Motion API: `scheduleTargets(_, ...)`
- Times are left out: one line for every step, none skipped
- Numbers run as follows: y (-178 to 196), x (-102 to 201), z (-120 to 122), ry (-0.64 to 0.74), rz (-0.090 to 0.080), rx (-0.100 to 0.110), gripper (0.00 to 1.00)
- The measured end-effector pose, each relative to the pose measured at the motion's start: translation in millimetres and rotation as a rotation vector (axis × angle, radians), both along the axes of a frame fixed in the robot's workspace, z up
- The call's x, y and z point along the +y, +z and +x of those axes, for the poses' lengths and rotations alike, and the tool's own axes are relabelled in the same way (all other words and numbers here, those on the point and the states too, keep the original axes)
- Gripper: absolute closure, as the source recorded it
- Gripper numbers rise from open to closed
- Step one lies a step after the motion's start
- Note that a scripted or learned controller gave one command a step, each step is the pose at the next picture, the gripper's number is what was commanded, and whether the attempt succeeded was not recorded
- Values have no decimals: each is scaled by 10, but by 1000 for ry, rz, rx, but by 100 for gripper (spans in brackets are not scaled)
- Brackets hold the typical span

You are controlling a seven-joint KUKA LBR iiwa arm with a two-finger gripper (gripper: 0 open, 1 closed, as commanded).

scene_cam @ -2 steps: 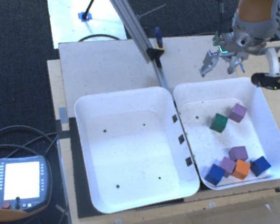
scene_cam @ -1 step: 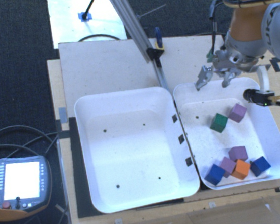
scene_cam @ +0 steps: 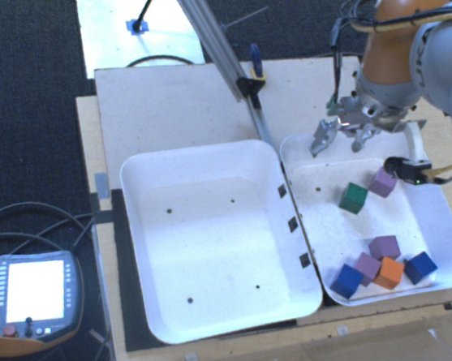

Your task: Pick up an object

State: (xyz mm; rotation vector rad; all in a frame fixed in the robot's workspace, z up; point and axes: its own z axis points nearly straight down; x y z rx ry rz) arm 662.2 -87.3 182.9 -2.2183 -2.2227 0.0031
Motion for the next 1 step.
scheduleTargets(-415, -3, -11, 0, 0, 0, 0)
